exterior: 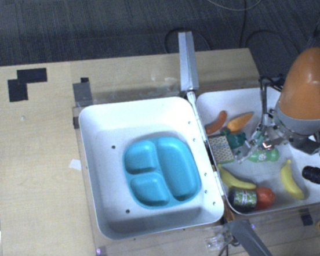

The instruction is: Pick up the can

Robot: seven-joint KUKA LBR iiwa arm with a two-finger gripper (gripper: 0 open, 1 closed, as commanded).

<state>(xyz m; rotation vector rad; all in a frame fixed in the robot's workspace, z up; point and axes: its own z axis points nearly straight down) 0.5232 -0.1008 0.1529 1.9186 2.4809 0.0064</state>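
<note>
Can (243, 199) between banana (237, 180) and tomato (265, 196)

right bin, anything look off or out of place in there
Nothing is spilled or broken. The can lies tipped on its side in the right bin's near corner, touching a tomato, while the gripper is apart from it.

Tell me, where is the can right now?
In the camera view the can lies at the near edge of the right bin, close to the wall between the bins. A tomato touches its right side and a banana lies just behind it.
</note>
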